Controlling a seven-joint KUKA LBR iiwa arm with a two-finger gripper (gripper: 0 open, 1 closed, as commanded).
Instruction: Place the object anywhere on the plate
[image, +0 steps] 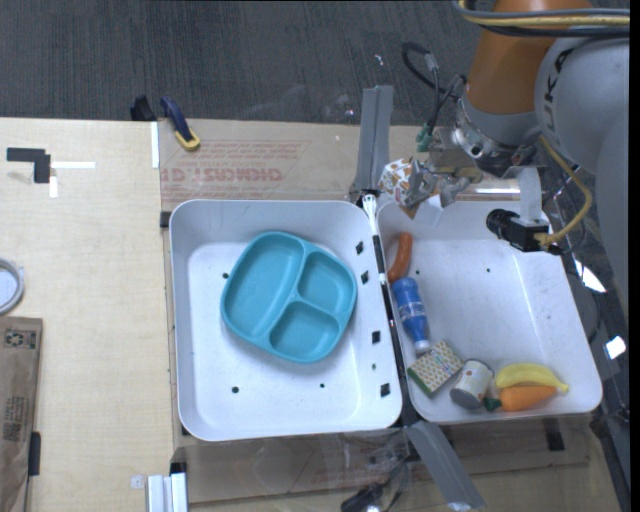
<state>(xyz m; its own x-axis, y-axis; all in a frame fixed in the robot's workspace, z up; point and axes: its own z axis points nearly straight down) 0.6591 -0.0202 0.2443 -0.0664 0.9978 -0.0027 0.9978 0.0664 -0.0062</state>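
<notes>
A blue plate (290, 295) with three compartments lies in the left white bin (200, 390), slightly left of the bin's middle. My gripper (424, 190) hangs over the back left corner of the right bin (520, 300), just right of the divider between the bins. It is shut on a small white object with an orange dotted pattern (399, 180), which sticks out to the gripper's left. The object is lifted off the bin floor, and its far side is hidden by the fingers.
Along the right bin's left wall lie an orange sausage-like piece (400, 255) and a blue bottle (408, 312). A patterned box (435, 368), a small can (470, 383), a banana (531, 377) and a carrot (524, 398) crowd its front edge. A grey post (375, 140) stands behind the divider.
</notes>
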